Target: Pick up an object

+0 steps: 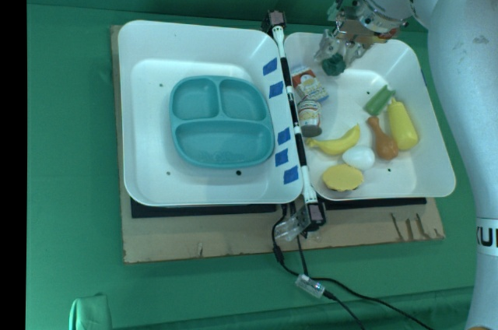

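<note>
My gripper point(342, 50) hangs over the far edge of the right bin point(436, 165), reaching down from the grey arm with its orange band. A small dark green object point(334, 65) with a paler green part sits right at the gripper's tip, touching it or just below it. Whether it is gripped is unclear. Further down the same bin lie a banana point(336, 142), a white egg point(358, 157), a brown drumstick point(381, 138), a yellow bottle-like piece point(402, 124) and a green piece point(379, 100).
Two small jars point(310, 101) lie by the divider with blue tape point(289, 118). A yellow round item point(342, 177) rests near the front. A teal divided plate point(222, 121) lies in the left bin point(148, 48). Cables point(311, 286) trail off the bench front.
</note>
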### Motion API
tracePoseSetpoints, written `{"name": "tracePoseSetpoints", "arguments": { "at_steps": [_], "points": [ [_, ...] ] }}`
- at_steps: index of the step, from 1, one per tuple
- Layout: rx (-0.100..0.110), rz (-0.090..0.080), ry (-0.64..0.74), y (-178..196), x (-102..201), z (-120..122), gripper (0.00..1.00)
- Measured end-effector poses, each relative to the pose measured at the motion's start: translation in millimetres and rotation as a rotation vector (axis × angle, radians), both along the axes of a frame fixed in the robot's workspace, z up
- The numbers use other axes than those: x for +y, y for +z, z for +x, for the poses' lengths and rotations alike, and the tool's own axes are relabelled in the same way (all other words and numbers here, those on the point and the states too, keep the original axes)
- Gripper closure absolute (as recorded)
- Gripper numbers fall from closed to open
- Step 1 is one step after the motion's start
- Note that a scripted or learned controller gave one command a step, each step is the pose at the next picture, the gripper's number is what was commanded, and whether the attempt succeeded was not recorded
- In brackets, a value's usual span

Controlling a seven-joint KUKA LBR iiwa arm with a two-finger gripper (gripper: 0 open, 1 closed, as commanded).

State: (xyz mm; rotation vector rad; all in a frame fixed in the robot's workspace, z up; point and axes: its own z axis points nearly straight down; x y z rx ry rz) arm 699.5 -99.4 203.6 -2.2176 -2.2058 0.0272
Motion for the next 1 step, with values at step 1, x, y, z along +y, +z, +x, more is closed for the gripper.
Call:
{"name": "tracePoseSetpoints", "arguments": {
  "at_steps": [1],
  "points": [
    [-0.034, 0.001, 0.002, 99.2, 34.3, -45.3, 1.00]
  ]
}}
